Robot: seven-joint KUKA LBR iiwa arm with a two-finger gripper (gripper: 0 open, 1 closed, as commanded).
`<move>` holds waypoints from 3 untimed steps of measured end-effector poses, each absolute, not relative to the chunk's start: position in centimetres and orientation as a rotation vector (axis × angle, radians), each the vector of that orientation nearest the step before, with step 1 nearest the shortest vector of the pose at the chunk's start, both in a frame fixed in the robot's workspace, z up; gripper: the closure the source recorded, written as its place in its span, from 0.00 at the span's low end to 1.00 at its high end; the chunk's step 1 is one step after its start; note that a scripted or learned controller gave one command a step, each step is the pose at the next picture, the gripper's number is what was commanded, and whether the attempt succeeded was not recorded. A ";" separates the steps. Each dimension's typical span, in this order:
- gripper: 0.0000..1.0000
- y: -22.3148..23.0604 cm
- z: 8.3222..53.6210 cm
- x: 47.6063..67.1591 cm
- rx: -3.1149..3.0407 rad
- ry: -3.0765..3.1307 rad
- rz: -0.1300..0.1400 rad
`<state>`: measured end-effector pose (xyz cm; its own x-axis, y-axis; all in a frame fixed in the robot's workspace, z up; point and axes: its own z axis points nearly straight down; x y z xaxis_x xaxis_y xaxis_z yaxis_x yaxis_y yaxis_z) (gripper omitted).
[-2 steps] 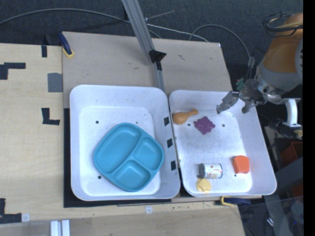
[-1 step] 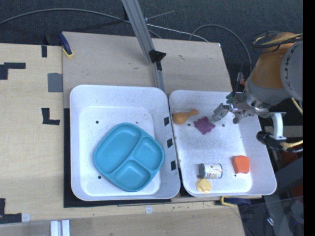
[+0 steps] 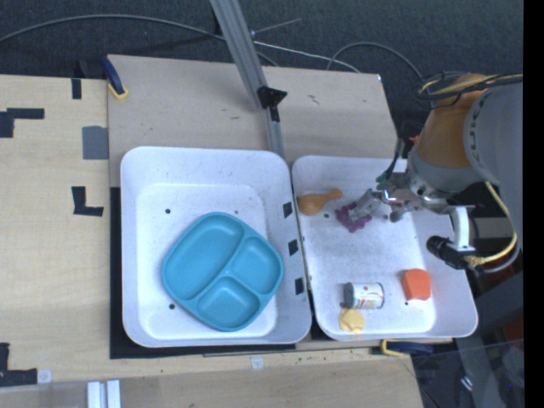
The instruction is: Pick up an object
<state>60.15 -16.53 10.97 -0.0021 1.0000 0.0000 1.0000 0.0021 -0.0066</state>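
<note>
My gripper (image 3: 367, 206) reaches in from the right, low over the upper part of the right bin (image 3: 442, 317). Its tip is right at a small purple object (image 3: 349, 218) lying on the bin floor. Whether the purple object is gripped cannot be made out. A tan drumstick-shaped piece (image 3: 318, 201) lies just left of it. Toward the bin's front are a small can on its side (image 3: 364, 296), a yellow lump (image 3: 351, 320) and an orange block (image 3: 416, 285).
The left bin (image 3: 144, 228) holds a blue divided plate (image 3: 223, 270). A grey metal pole (image 3: 242, 45) slants down to the bins' shared back edge. The arm's body and cables crowd the right side.
</note>
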 end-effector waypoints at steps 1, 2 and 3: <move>1.00 -16.5 12.3 60.3 -2.217 -2.224 0.002; 1.00 -17.1 16.7 60.6 -2.222 -2.224 -0.002; 1.00 -16.9 21.1 60.2 -2.221 -2.225 -0.002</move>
